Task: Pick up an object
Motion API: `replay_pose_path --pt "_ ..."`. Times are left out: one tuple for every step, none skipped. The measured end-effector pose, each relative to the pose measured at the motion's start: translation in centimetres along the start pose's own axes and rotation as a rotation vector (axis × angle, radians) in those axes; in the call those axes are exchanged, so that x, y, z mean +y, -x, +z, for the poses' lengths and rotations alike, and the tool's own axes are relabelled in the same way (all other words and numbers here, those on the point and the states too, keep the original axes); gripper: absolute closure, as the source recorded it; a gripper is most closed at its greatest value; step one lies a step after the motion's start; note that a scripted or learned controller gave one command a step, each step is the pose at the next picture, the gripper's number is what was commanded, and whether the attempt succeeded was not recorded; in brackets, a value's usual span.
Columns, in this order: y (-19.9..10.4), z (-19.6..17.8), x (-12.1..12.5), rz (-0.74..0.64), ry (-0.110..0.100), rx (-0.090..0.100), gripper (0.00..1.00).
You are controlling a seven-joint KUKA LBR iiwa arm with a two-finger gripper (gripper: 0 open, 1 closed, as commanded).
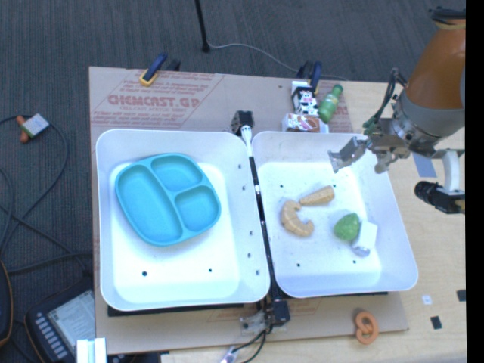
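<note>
1. Two white bins sit side by side on the bench: left bin, right bin.
2. Left bin carries a blue three-compartment plate toward its upper-left corner, nothing in its compartments.
3. Right bin, around the middle: croissant, with a bread roll just above and to its right, apart from it.
4. A green round item lies near the right bin's right edge, touching a small white block on its right side.
5. Gripper hangs over the right bin's upper-right corner, above the rim and well clear of the bin's contents.
6. Pincer state: cannot tell. Nothing visibly gripped.
7. Arm enters from the right, orange band above the wrist.
8. On the bench beyond the bins' far edge: a green bottle lying beside a small printed carton.
9. An orange ring rests on the bench just past the right bin's near edge.
10. A blue-and-yellow clamp sits at the bench's upper-left edge.
</note>
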State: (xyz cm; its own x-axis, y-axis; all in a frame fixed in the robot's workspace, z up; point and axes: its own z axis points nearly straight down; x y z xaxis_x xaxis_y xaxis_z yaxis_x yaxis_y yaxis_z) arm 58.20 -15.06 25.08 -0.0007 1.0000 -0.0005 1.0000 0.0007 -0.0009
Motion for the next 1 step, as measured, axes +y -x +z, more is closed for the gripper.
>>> replay_pose_path --pt "-1.62 15.22 6.55 0.0 -0.008 0.002 0.0"
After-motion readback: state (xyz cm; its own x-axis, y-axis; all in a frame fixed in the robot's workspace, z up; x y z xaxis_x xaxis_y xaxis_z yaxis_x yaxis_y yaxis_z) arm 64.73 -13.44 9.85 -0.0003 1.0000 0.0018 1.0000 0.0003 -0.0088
